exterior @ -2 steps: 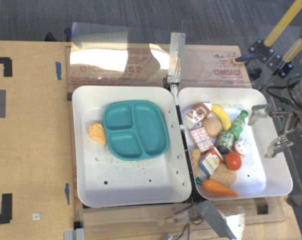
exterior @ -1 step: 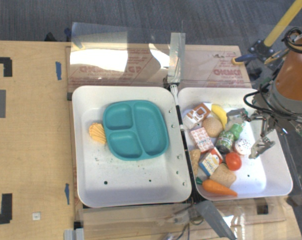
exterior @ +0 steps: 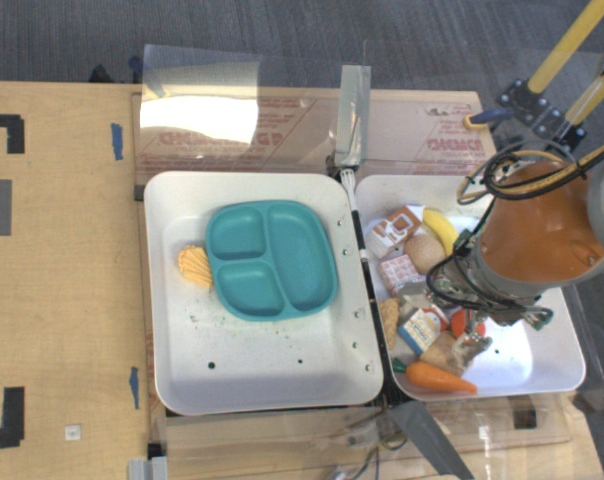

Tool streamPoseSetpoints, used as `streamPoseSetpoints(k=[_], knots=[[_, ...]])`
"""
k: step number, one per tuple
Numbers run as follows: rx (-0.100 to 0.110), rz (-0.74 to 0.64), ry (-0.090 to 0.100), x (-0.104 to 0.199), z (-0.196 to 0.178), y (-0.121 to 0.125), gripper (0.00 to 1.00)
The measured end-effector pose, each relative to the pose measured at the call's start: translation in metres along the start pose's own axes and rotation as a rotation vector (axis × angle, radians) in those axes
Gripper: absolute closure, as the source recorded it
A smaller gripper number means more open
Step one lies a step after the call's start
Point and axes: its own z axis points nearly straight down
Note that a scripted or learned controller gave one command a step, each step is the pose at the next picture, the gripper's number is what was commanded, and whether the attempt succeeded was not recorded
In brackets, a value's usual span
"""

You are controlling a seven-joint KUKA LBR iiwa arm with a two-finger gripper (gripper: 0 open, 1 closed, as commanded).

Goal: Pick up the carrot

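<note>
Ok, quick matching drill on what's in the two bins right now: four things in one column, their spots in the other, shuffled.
Things:
1. carrot
2. teal divided plate
3. banana
4. scallop shell

Places:
A. middle of the left bin
B. near front edge of the right bin
C. left bin, touching the plate's left rim
D. toward the back of the right bin

Pairs: 1-B, 2-A, 3-D, 4-C

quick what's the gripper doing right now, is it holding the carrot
Gripper: cannot be told, the arm blocks it. It sits over the right bin; the carrot lies on the bin floor beside it.
</note>
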Motion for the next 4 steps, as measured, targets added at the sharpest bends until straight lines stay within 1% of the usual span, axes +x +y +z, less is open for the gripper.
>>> streamPoseSetpoints(k=[1,2,3,4], knots=[[-0.001,-0.301,-0.002,-0.047,-0.219,-0.007,0.00],[-0.017,-0.592,0.004,-0.042,-0.091,0.072,0.00],[-0.014,-0.853,0.003,-0.018,-0.093,0.066,0.00],[-0.010,-0.853,-0.003,-0.022,-0.104,0.067,1.00]])
